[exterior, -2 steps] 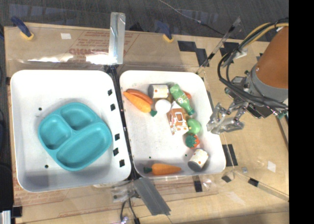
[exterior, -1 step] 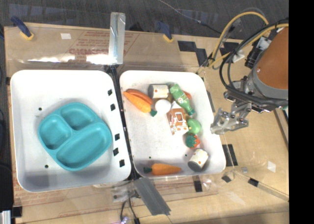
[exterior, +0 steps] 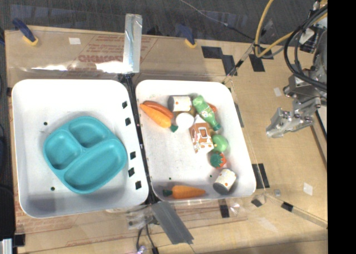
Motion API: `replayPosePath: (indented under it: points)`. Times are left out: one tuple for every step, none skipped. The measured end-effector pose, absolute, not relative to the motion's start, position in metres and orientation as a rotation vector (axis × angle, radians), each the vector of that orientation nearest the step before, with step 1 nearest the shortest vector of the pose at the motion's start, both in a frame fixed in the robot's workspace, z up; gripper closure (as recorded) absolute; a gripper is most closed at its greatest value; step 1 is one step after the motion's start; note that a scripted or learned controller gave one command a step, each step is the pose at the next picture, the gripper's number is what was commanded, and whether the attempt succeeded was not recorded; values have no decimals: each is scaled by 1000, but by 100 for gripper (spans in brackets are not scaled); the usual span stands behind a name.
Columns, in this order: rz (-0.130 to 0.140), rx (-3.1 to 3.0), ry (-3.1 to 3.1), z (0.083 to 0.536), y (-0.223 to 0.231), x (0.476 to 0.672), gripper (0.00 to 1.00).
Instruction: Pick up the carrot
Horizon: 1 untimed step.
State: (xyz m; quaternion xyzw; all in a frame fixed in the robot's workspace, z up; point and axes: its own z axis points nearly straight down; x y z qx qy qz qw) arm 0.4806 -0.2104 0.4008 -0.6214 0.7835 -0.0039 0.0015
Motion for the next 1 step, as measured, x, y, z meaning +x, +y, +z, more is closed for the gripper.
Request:
replayPosePath:
  points:
    - [7, -2324, 2116, 331, -209, 477, 100]
